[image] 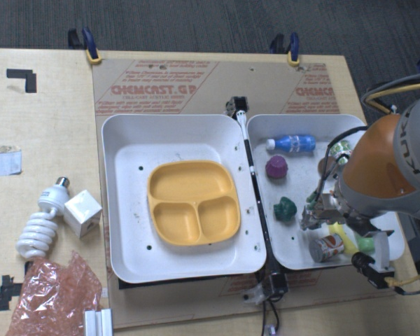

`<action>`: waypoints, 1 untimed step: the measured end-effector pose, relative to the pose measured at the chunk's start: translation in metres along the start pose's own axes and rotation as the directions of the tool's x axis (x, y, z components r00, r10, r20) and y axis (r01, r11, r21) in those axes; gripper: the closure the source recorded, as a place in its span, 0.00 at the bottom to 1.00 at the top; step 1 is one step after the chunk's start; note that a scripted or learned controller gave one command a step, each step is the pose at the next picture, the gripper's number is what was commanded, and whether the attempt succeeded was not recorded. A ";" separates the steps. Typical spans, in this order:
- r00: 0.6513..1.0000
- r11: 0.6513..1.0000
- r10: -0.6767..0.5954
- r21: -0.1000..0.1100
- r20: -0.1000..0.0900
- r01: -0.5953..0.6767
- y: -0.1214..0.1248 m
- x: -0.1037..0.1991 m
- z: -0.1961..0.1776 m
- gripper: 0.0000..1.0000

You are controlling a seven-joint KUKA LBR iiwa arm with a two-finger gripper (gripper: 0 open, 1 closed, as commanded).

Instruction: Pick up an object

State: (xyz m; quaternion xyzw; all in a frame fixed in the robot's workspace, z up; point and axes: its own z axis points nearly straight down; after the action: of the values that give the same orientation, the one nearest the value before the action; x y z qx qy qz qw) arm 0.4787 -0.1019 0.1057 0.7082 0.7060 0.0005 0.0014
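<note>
A grey arm with an orange band (378, 163) reaches into the right bin (304, 128) on a pale wooden bench (42, 138) over dark carpet (196, 5). Its gripper (315, 215) sits low near the bin's front edge; whether it is wide, narrow or holding anything cannot be told. A blue bottle (292, 144) lies by the bin's back wall, a purple object (276, 167) and a green object (285, 209) toward its left wall, a can (327, 247) at the front. The left bin (126, 138) carries a yellow divided tray (194, 203). A spiral bulb (40, 226) rests at the bench's left edge.
</note>
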 end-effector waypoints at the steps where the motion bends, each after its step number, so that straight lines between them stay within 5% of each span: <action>1: 1.000 1.000 0.000 0.000 0.000 0.000 0.000 0.000 0.000 0.00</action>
State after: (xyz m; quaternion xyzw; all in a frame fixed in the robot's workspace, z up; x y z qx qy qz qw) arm 0.4787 -0.1019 0.1057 0.7082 0.7060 0.0005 0.0014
